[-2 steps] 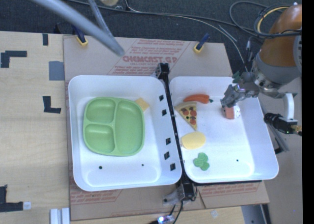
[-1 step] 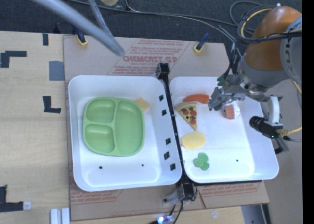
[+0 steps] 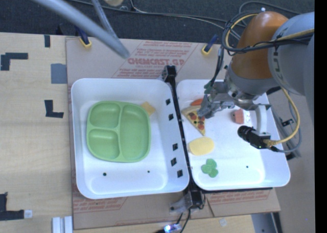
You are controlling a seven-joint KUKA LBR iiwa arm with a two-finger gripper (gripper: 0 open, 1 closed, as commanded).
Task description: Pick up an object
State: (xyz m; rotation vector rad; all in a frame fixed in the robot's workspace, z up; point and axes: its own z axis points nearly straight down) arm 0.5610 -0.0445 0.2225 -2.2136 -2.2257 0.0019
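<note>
From my feed, black tape marks (image 3: 15, 61) sit on the wooden counter (image 3: 30, 140) at far left. The left bin (image 3: 82, 176) holds a green divided plate (image 3: 119, 131), with a small yellow piece (image 3: 148, 108) just beside the plate's upper right corner. Behind the bins, red printing on the cardboard sheet (image 3: 153, 55) reads partly like "CHEMCAST GP"; the smaller lines are too blurred for me to read. In the right bin (image 3: 271, 176) I see a pizza slice (image 3: 195, 119) near the dividing wall, a yellow lemon-like item (image 3: 201, 146) below it, and a green broccoli-like piece (image 3: 209, 167) further toward the front. The hand (image 3: 208, 107) hangs low over the pizza slice's upper end; I cannot tell its state or whether it is touching. A pink-red item (image 3: 237, 116) lies to its right, beside the arm.
</note>
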